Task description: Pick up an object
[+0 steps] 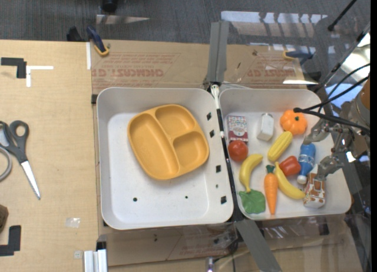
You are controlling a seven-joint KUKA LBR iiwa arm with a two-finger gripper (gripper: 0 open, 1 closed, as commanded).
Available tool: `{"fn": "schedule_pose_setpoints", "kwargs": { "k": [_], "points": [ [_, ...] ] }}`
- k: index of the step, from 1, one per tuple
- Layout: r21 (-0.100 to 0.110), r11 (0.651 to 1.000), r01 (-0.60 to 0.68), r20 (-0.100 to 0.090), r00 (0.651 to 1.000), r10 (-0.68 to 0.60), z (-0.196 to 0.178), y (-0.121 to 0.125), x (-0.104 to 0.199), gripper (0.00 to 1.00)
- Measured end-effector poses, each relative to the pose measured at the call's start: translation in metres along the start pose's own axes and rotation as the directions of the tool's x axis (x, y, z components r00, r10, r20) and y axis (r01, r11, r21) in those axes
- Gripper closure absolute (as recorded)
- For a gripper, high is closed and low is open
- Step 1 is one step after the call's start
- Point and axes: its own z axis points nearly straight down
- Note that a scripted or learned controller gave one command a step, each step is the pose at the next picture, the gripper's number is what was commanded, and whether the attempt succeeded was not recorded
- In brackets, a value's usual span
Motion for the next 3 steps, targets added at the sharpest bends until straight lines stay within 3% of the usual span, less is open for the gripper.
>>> {"fn": "schedule_pose_setpoints", "kwargs": {
  "k": [1, 2, 3],
  "points": [
    [-0.001, 0.998, 0.055, 0.001, 0.998, -0.055, 0.127, 0.014, 0.010, 0.00],
    [-0.001, 0.998, 0.055, -0.002, 0.998, -0.055, 0.127, 0.051, 0.023, 0.00],
    [-0.001, 0.994, 0.105, -0.002, 0.994, -0.105, 0.127, 0.065, 0.025, 0.00]
  ]
}}
